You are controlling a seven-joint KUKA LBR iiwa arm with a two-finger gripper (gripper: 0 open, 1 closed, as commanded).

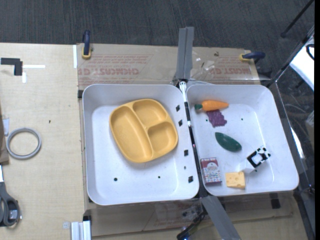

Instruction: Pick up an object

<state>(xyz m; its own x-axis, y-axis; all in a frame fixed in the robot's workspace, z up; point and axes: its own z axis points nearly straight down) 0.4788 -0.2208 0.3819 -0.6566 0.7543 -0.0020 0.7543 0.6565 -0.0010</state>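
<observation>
Scissor-like grey handles (9, 210) at near bench corner, far from arm's entry side. 2 white bins side by side, touching. Far bin (95, 184) holds yellow 3-compartment plate (144, 130). Grey ring (23, 143) on bench beyond it. Bin on arm's entry side (281, 149) holds 6 small candidate objects, all apart: orange carrot (214, 105) at back, green oval piece (228, 142) mid-bin, red box (210, 171) by divider, yellow cheese wedge (235, 180) just beside it, purple cluster (217, 118) near carrot, black-and-white item (258, 157) closest to arm's side. Gripper opening and load: cannot tell.
</observation>
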